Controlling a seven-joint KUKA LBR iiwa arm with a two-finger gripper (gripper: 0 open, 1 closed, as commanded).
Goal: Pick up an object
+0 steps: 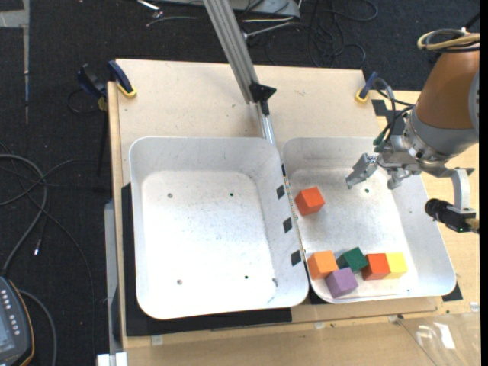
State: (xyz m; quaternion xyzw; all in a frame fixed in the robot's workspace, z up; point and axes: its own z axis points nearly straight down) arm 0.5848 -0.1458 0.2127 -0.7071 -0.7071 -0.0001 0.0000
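Near edge, lower right of frame: a cluster is packed in the right bin [427, 227] — orange cube [322, 262], purple cube [341, 281], green cube [354, 258], red-orange cube [377, 265], yellow cube [396, 263], all touching or nearly so. Farther up, a lone orange block [309, 200] is seen, well apart from the cluster; likely the easiest pick. It lies left and slightly below the gripper [379, 171], which is held over the bin's upper part. Fingers are seen spread, nothing between them. Left bin [152, 158] is noted across the divider.
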